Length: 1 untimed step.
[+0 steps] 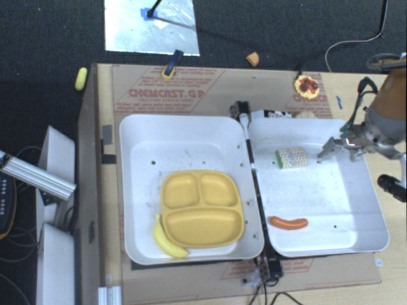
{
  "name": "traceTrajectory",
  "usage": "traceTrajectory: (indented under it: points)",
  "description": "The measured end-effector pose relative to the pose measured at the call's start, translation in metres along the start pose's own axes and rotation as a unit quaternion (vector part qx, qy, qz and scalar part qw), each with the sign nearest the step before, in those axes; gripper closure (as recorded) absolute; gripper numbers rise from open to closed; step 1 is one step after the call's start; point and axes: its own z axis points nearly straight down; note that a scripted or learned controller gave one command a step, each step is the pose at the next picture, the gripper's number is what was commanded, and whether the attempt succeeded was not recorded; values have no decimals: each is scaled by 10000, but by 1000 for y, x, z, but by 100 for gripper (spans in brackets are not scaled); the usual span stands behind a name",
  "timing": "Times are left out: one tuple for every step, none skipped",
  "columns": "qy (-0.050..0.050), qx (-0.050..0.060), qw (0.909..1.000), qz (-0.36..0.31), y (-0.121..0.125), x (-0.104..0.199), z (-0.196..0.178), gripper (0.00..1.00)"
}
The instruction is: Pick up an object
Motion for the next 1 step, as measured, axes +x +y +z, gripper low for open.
traceTrajectory:
  points:
    - [17, 6, 10000, -15, 62, 79, -9, 0]
